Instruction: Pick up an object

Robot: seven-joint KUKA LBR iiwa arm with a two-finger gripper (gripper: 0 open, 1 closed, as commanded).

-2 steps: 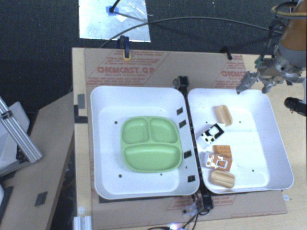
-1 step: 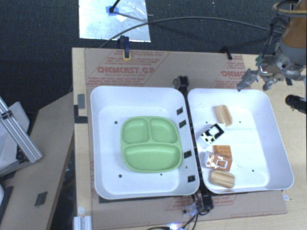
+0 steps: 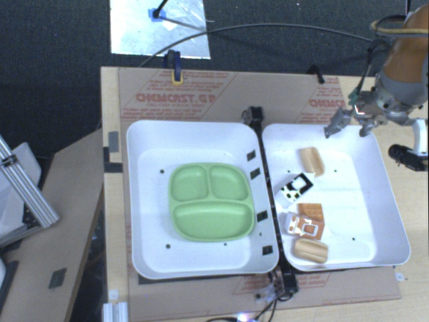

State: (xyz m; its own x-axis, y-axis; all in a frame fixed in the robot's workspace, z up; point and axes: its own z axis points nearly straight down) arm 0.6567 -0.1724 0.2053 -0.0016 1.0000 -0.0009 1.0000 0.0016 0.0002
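While the arm hangs over the far right corner of the right bin, nothing is taken yet, and these lines weigh what lies below.

Hand: the hand point(image 3: 350, 123) sits above the far rim of the right bin point(image 3: 382, 180), its 2 fingers spread apart with nothing between them.

Candidates: 4 small things lie in the right bin, all toward its left half and well apart from the hand.

Far item: a tan bread-like block point(image 3: 312, 160), probably a light toy food; its rounded sides could slip, so a hold across the short width looks best.

Middle item: a small black and white piece point(image 3: 295, 187), tilted, low and flat, likely hard plastic and awkward to pinch.

Near items: an orange waffle-like piece point(image 3: 308, 221) touches a second tan roll point(image 3: 311, 250) just nearer; crowding makes a clean hold less sure.

Best pick: the far tan block, as it stands alone and closest to the hand.

Left bin: the left bin point(image 3: 147, 180) holds a green divided plate point(image 3: 212, 202), broad and flat, likely too wide for the fingers except at its rim.

Worktop: the worktop point(image 3: 194, 92) carries both bins.
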